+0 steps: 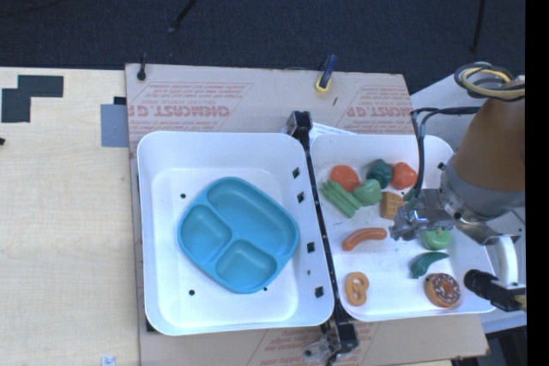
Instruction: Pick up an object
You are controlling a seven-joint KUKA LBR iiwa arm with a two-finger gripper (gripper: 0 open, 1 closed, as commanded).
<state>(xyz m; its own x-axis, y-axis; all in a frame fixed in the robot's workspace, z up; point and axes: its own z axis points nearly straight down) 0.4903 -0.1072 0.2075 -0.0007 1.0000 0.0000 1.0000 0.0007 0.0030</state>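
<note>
The right bin [390,309] holds several toy foods. A red tomato [345,177], a green bean pod [340,199], a green pepper [371,184] and a second red piece [403,176] lie at its far side. An orange sausage [364,237] lies in the middle, with a tan cracker [391,204] just beyond it. My gripper [413,223] hangs low over the bin, right of the sausage and beside the cracker. A light green piece [436,238] sits partly under the wrist.
A pretzel [356,287], a dark green piece [426,263] and a chocolate donut [443,290] lie near the right bin's front. The left bin [163,184] holds a blue divided plate [238,233]. A black divider [310,219] separates the bins. The arm's body [489,159] covers the right bin's right side.
</note>
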